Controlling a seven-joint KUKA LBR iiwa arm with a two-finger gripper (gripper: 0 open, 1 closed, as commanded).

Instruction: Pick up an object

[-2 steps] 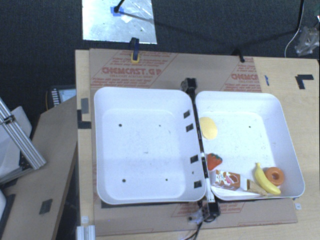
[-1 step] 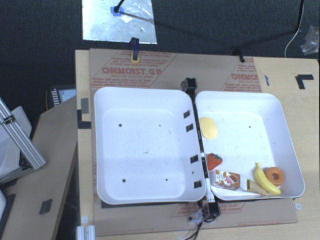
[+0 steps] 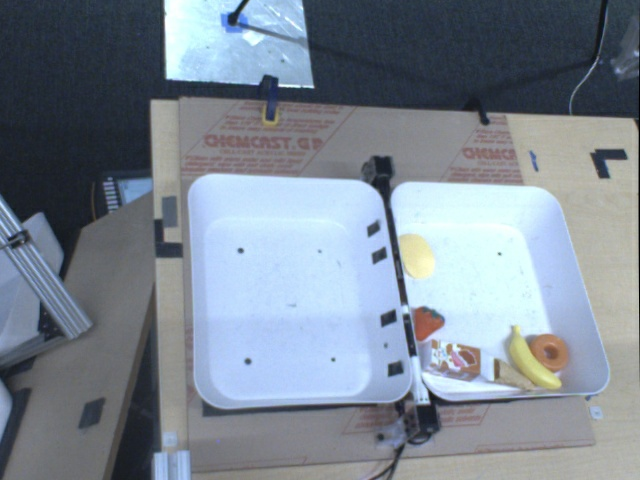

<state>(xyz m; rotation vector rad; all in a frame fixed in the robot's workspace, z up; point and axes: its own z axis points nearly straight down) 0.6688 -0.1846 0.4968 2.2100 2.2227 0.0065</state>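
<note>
A brown board with red print is being seen across the middle of the frame, and two white bins are being carried on it side by side; the left bin is lying at the centre left, and the right bin is lying at the centre right, the two being joined along a dark seam; a shiny foil sheet is lying on the dark floor at the upper left. The things for picking are being kept in the right bin, along its left and lower sides; a pale yellow disc is lying near the seam; a banana is lying at the lower right corner, with an orange ring touching it on the right; a red and white packet is lying at the lower edge, and a small red thing just above it; whether the pincer is released or clenched cannot be told.
</note>
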